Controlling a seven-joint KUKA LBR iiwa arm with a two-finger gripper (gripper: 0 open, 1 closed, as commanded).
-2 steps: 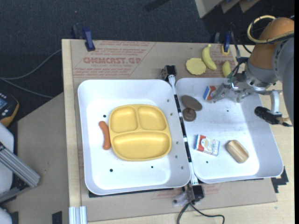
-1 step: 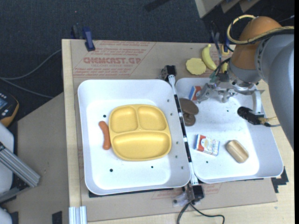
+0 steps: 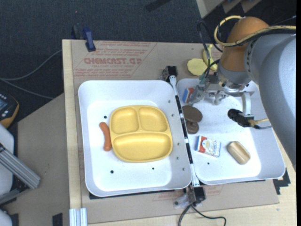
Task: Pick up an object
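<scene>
Our gripper (image 3: 214,97) hangs above the shallow white right bin (image 3: 265,166); we cannot tell its opening. Inside lie a tan rounded loaf (image 3: 239,152) and a flat printed packet (image 3: 208,146).

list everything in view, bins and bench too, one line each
shallow plastic bins: two, white, side by side
divided plastic plate: one, yellow, middle of left bin
toy sausage: one, orange-red, left bin, left of the plate
round flat discs: two, brown, right bin, by the shared wall
small flat packet: one, white, red and blue, right bin, near side
roll-shaped piece: one, tan, right bin, right of the packet
small unclear item: one, red and blue, right bin's far left corner
lumpy thing: one, yellow, bench beyond the right bin
clip: one, blue, bench's far edge
cardboard sheet: one, tan, red lettering, under the bins
robot arm: one, grey with orange band, from the right
hand: one, grey metal, over right bin's far part
</scene>
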